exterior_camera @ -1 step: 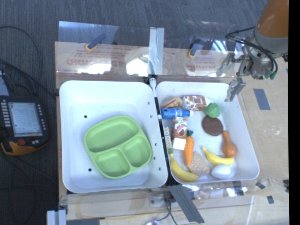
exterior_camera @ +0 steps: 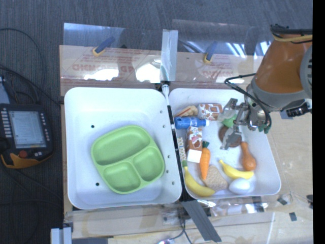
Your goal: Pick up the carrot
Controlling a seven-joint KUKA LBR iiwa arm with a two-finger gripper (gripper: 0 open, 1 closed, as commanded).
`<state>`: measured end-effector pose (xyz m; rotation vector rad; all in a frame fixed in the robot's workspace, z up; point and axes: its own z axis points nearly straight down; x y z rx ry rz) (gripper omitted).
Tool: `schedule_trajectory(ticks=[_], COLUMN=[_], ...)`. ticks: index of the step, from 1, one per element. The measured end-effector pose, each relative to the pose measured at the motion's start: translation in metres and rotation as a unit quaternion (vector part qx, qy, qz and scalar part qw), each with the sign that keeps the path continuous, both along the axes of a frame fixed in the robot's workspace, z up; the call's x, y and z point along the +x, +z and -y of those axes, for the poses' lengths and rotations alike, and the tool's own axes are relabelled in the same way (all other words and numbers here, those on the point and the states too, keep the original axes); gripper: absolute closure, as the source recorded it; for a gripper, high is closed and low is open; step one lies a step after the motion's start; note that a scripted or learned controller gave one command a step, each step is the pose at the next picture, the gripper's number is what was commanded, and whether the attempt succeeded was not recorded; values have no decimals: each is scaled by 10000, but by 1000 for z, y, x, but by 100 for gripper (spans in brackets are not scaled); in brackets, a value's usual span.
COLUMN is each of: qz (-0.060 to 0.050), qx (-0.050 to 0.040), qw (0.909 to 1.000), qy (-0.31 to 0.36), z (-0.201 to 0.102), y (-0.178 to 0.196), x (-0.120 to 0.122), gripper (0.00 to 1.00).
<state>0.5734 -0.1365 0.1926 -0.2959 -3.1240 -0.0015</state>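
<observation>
Sitting at the far left, off the surface (exterior_camera: 117, 67), a teach pendant (exterior_camera: 23, 131) with a lit screen lies on the dark floor, its black cable curling up and away. Next comes the left bin (exterior_camera: 81, 105), which holds a green divided plate (exterior_camera: 128, 158) with three compartments, tilted a little in the bin's lower middle. A narrow divider where the two bin walls meet runs down the centre.

The right bin (exterior_camera: 266, 151) is crowded. Along its left wall lie a blue tube-like item (exterior_camera: 190, 122) and a small printed carton (exterior_camera: 195, 136), with a brown packaged item (exterior_camera: 209, 109) above them near the top wall. The carrot (exterior_camera: 204, 161) lies in the bin's lower-left part, orange body pointing down and its green top upward, just beside the carton and a white block (exterior_camera: 194, 156). Its lower end touches a yellow banana (exterior_camera: 195, 185) that curves along the bottom-left corner, with a tan bread-like piece (exterior_camera: 216, 178) beside it. Further right lie a second, smaller banana (exterior_camera: 234, 171), a white egg (exterior_camera: 239, 186) and a brown drumstick-shaped item (exterior_camera: 247, 157).

The hand (exterior_camera: 234, 131) hangs over the bin's upper-right part, well apart from the carrot, its fingers spread and holding nothing. Above it, at the right edge, is the arm's orange band (exterior_camera: 282, 67).
</observation>
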Motion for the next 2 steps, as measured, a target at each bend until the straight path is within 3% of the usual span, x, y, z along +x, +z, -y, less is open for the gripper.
schedule_trajectory(ticks=[1,2], qz=[43,149], qx=[-24,-102], qw=[9943,9813], qy=[1067,1915], z=[-36,-34], y=[-97,-99], x=[-21,-28], gripper=[0,0])
